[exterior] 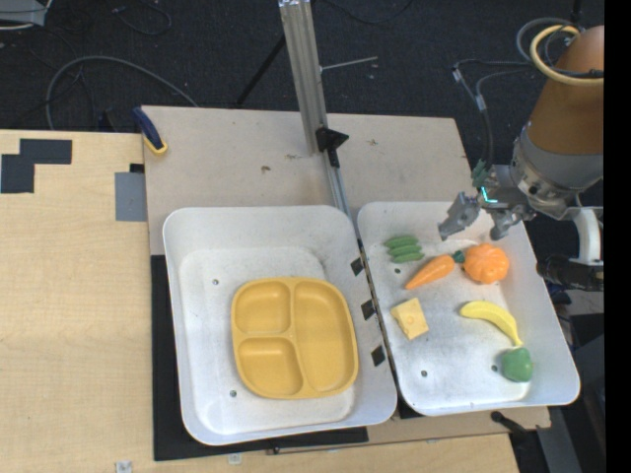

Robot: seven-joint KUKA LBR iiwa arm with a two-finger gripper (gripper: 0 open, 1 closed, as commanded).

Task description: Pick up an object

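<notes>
My fingers point(480, 218) hang spread apart with nothing between them, over the far part of the right bin point(552, 387), one grey finger at the left and the other at the right of a clear gap. Just nearer than them sits the orange fruit point(486, 263), close under the right finger, though I cannot tell whether anything touches it. Against its left side lies the carrot point(431, 271), slanting toward the near left, and farther left again, toward the bin's far-left corner, the green pea pods point(402, 247). Nearer in the same bin are the yellow cheese wedge point(410, 318) (left of centre), the banana point(490, 319) to its right, and the green fruit point(516, 365) by the near-right rim. The left bin point(187, 264) carries a yellow divided plate point(294, 338) with three compartments, lying flat toward its near side. Above my fingers rises my grey wrist with the orange band point(572, 92), coming in from the right. A metal post point(304, 67) stands on the worktop point(227, 156) beyond the two bins.
</notes>
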